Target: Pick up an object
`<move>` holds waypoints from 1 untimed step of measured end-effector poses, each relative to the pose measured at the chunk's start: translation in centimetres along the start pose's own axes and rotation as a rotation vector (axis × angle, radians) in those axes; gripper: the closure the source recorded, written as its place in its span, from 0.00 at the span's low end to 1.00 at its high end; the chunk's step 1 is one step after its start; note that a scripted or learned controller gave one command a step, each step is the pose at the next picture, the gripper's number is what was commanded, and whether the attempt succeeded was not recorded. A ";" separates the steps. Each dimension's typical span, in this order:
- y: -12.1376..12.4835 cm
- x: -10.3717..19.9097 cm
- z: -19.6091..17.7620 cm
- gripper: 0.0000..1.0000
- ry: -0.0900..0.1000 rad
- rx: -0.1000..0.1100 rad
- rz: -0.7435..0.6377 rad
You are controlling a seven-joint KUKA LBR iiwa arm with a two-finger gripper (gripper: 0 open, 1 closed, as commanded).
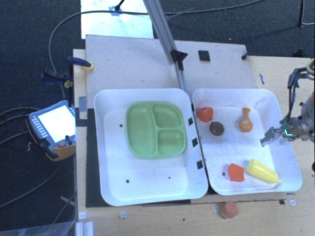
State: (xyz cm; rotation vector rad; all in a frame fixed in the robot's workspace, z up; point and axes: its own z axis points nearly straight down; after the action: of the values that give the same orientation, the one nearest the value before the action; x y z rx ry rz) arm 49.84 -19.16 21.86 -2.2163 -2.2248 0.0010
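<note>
Left to right in the right bin [282,100], the orange block [236,172] and yellow cone [262,171], long axis slanting toward the front-right corner, lay near the front edge. The gripper [273,135] hovered just behind them at the right edge, its grip state unreadable.

Five small objects are being seen lying in the right bin [268,95]. A red-orange block [204,114] is lying near the bin's upper left corner. A dark brown ball [216,128] is resting just below and right of it. An orange, pear-shaped piece [245,120] is positioned right of the ball, its narrow neck being pointed upward in the view. A red wedge [236,172] and a yellow cone-like piece [262,171] are lying side by side near the lower edge.
</note>
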 end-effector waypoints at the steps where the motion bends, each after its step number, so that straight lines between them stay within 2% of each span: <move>1: 0.1 0.0 -0.1 0.00 -0.001 -0.003 -0.001</move>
State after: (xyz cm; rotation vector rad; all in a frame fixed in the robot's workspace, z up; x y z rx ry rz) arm 49.92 -19.16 21.97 -2.2174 -2.2273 -0.0013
